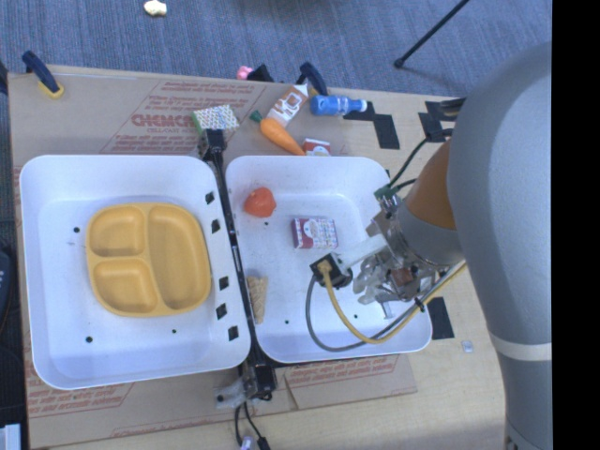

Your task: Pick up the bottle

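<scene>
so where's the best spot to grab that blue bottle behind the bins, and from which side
The blue bottle lies on its side on the cardboard behind the right bin, long axis roughly left-right. Probably best to come straight down and close across the middle of its body, fingers on its near and far sides.

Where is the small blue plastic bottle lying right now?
The small blue plastic bottle lies on the cardboard behind the right white bin, outside both bins, just right of the orange-and-white carton and the toy carrot.
</scene>
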Tool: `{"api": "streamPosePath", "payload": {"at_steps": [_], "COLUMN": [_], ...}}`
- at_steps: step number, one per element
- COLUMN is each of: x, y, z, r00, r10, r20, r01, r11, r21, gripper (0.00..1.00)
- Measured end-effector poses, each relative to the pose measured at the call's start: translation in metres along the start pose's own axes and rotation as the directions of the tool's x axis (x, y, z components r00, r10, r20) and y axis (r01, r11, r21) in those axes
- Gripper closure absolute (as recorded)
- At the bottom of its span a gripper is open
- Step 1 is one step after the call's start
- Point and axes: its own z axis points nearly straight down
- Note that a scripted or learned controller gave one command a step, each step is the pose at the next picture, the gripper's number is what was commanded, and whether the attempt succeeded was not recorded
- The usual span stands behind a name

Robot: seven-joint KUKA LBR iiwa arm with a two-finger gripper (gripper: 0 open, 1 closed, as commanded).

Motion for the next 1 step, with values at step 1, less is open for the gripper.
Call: {"api": "streamPosePath", "payload": {"at_steps": [1], "x": [-0.005], "y": [0.0228], "z": [-0.0994], "r00": [1.0], "r10": [0.001], "r20": [-0.001], "r01": [-0.001], "r11": [1.0], "r21": [-0.001], "gripper": [1.0]}}
